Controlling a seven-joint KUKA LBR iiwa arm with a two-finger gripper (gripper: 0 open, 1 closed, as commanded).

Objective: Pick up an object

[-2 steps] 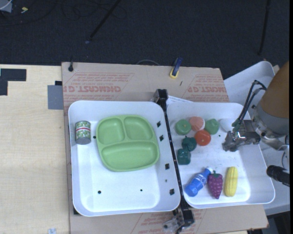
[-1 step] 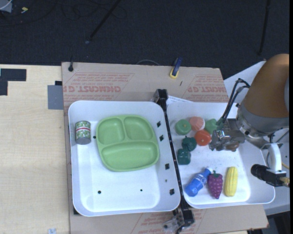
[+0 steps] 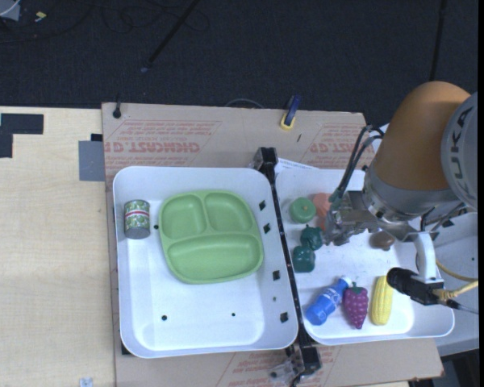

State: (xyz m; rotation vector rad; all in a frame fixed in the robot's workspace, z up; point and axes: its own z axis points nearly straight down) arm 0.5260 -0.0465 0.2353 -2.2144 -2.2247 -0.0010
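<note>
A pale wooden bench top point(image 3: 40, 248) fills the left of the frame, with a sheet of brown cardboard point(image 3: 194, 135) laid over it under the two bins. Behind, across the upper frame, lies dark carpeted floor point(image 3: 226, 39) with a few cables. A blue and yellow clamp point(image 3: 289, 113) grips the cardboard's far edge, upper centre.

The left bin point(image 3: 137, 313) holds a green divided plate point(image 3: 210, 236) near its middle and a small tin can point(image 3: 136, 218) standing upright at its left wall, just beside the plate. The lower half of this bin is bare white floor, the widest open stretch on the bench.

The right bin point(image 3: 436, 325) is crowded. Near its upper left a green round piece point(image 3: 302, 210) sits beside a pink piece point(image 3: 322, 204); below them two dark green pepper-like toys point(image 3: 306, 248) lie close to the black divider point(image 3: 278, 232) between the bins. Along the lower edge, a blue bottle point(image 3: 326, 301), purple grapes point(image 3: 355, 305) and a yellow corn cob point(image 3: 381, 299) lie side by side, close together.

The arm comes in from the right, its orange band point(image 3: 423, 135) over the bin's upper right. The gripper point(image 3: 339, 224) hangs low by the upper dark green toy and the pink piece; whether its jaws are spread or pressed together I cannot tell, and nothing is seen between them. A brownish object point(image 3: 382, 239) lies under the wrist.
</note>
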